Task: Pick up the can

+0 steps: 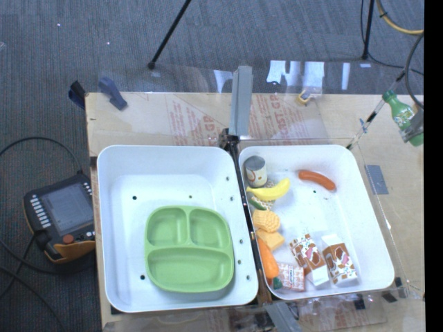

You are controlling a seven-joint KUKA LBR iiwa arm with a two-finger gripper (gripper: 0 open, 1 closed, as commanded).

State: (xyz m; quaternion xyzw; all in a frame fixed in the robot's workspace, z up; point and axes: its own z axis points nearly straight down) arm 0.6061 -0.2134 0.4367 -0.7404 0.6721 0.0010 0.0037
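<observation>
Opening step: approach, judged from the can standing untouched in its bin with nothing around it; the pick is not yet done
Next move: it calls for a descent from above onto the can, jaws spread wide enough to straddle its round body, lined up so that one side slips between can and bin wall and the other clears the banana
Arm pose: cannot be told from this view
Pincer: whether released or clenched cannot be told; nothing suggests it has the can
Bench (173, 116): bare board behind the two bins
Left bin (114, 185): bears a green divided tray (188, 249), lying flat
Right bin (360, 206): bears the can and the toy food, crowded along its left wall and front
Cartons (339, 261): small boxes near the front, well apart from the can
Carrot (268, 260): along the left wall, toward the front
Sausage (317, 179): toward the back, apart from the can, to its right
Banana (271, 190): just in front of the can, seemingly touching its base
Can (256, 171): upright in the back left corner of the right bin, just beside the dividing wall
Risk: a jaw may nudge the banana or catch the wall, tipping the can
</observation>
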